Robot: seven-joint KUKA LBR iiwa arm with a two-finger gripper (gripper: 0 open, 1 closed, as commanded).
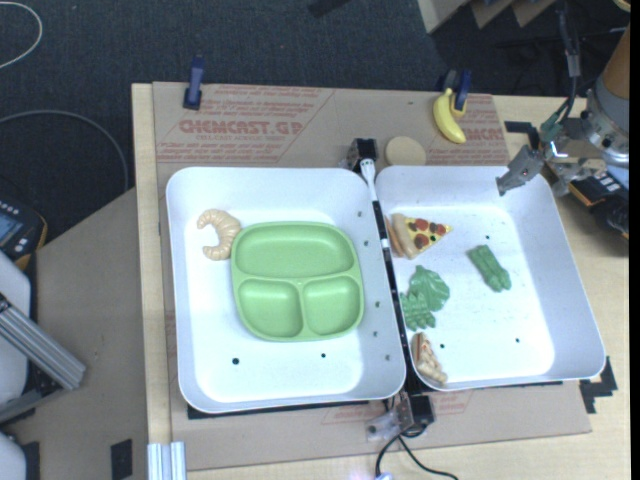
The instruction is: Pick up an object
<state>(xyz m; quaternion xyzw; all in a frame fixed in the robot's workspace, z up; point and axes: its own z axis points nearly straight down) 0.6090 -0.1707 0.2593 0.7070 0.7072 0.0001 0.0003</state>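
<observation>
A robotics lab: two white bins (190, 268) of toy food sit on a clamped cardboard-topped bench (250, 123), cables (400, 448) trailing beside it.

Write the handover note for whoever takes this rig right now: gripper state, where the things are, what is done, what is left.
Gripper: above the far right corner of the right bin, nothing seen in it; whether it is open or shut cannot be told.
Right bin: pizza slice near its left wall, green pickle-like piece in the middle, leafy green piece below the pizza, a small tan piece at the near left corner.
Left bin: green divided plate with a croissant beside its far left corner.
Banana on the board behind the bins.
Done: no pick yet.
Left: pick up an object.
</observation>
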